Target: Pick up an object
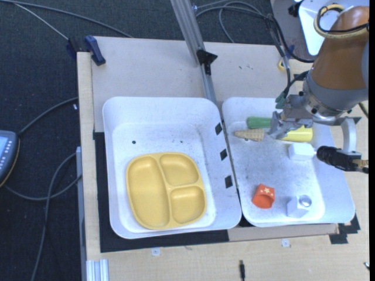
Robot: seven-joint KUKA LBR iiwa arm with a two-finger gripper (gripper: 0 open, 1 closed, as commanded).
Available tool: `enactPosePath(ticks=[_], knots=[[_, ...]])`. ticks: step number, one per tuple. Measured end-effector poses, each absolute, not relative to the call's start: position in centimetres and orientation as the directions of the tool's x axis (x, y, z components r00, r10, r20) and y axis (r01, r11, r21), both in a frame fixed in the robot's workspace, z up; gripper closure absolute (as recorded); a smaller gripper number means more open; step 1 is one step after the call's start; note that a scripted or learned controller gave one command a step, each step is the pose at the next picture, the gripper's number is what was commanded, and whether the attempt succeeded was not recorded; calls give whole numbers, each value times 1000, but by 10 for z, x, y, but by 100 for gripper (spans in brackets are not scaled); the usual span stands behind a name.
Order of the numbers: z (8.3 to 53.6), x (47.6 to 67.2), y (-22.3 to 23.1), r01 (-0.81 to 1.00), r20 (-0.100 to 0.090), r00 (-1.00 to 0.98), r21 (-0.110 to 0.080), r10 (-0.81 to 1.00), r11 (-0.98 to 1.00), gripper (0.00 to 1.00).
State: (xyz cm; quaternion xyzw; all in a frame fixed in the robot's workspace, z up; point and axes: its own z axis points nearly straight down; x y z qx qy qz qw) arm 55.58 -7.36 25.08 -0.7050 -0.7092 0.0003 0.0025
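From above, the surface (146, 69) carries two shallow white bins side by side: the left bin (117, 122) holds a yellow divided tray (166, 189) lying flat toward its near side, its three compartments facing up. The right bin (337, 201) holds the loose things: a green cylinder (258, 122) near the far wall, a tan cone-shaped piece (249, 135) just beside and in front of it with its point toward the left bin, a yellow object (300, 134) partly hidden under the arm, a small white block (301, 151) just in front of the yellow one, an orange cup-like piece (263, 196) with a star mark lying toward the near wall, and a grey-white block (299, 205) right of it. The grey arm (343, 51) with its orange band reaches in from the right and hangs low over the far part of the right bin, with the end effector (280, 127) between the cone's wide end and the yellow object; whether its fingers are spread or closed, or touch anything, I cannot tell from this angle
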Motion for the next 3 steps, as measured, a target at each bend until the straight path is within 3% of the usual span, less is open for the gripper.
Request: enactPosePath(ticks=[2,3], knots=[[243,524,17,1000,3,-6,-4,1000,6,100],[245,520,67,1000,3,-7,-1,1000,7,100]])
